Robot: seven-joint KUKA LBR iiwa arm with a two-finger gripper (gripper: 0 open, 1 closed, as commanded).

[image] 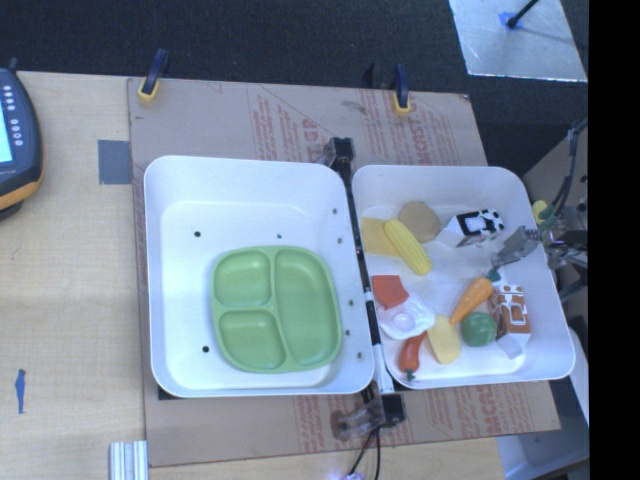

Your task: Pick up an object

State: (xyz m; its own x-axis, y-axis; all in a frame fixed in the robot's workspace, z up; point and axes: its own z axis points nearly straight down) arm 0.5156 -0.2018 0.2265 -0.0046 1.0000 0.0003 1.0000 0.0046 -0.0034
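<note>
The hand [518,245] has slim grey metal parts, with thin dark cables just behind it.

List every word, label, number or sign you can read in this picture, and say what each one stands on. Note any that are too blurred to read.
No text here can be read.
Cardboard sheet under the bins: faint rows of red print, too blurred to read.
Small carton in the right bin: orange and white markings, too small to read.
Handheld pendant at the left edge: screen and buttons, nothing legible.
</note>
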